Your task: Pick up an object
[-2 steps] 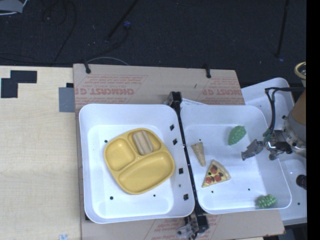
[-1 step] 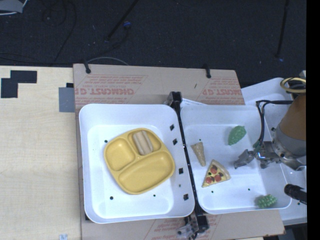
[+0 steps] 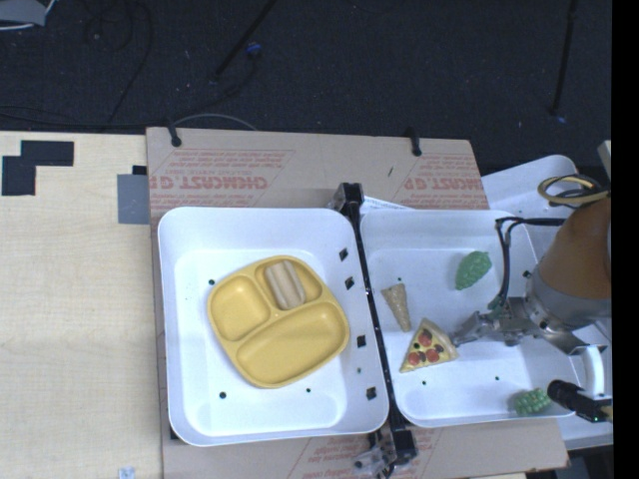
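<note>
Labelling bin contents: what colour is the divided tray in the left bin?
Yellow: the divided tray shows plainly in the camera view.

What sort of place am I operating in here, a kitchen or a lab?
Most likely a robotics lab bench: two white bins sit on cardboard, loose cables trail across a dark floor, and the contents are toy food, like the pizza slice and yellow divided tray.

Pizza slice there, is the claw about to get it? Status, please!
Gripper low in right bin, tip beside pizza slice. Nothing seen between fingers. Cone close left of slice; green leaf apart.
</note>
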